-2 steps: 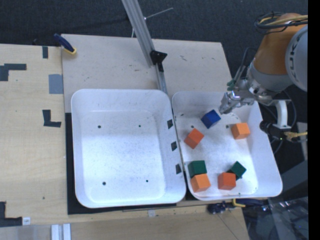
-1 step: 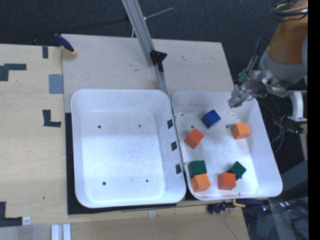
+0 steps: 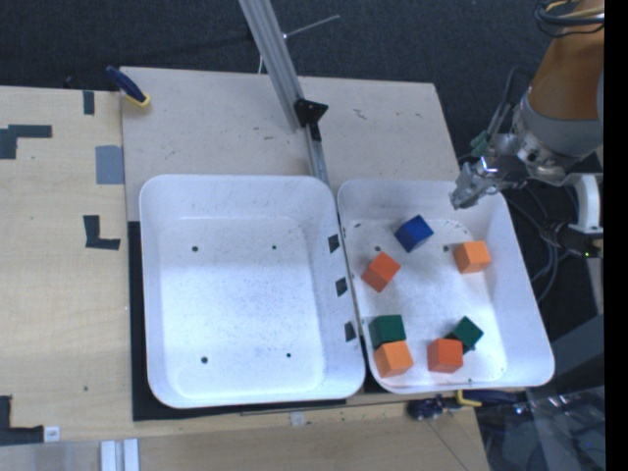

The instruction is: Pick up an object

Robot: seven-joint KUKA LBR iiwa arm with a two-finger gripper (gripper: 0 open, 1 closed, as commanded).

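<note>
Blocks filled the right bin (image 3: 520, 292), a shallow white tray with rounded corners and a faintly speckled floor. All seven were small hard-edged cubes with matte faces: a blue cube (image 3: 414, 232) near the top, an orange cube (image 3: 472, 256) to its right, an orange-red cube (image 3: 381, 271) tilted on the left side, a dark green cube (image 3: 388, 328) with an orange block (image 3: 393, 358) touching it just below, an orange-red block (image 3: 445, 354) along the bottom edge, and a second dark green cube (image 3: 468, 332) just beside that one. The left bin (image 3: 157, 263) had the same moulded shape, its floor dusted with fine dark specks. Both sat on a pale, scuffed wooden surface (image 3: 216, 116), with a slanted grey metal rail (image 3: 275, 42) crossing above. The hand (image 3: 469, 189), metallic grey under the arm's orange band, hung over the right bin's upper right rim. Whether its fingers were spread or pressed together could not be told; nothing was seen between them. The blue cube lay nearest, down and to the left of the hand; the orange cube sat almost straight below it, apart.
</note>
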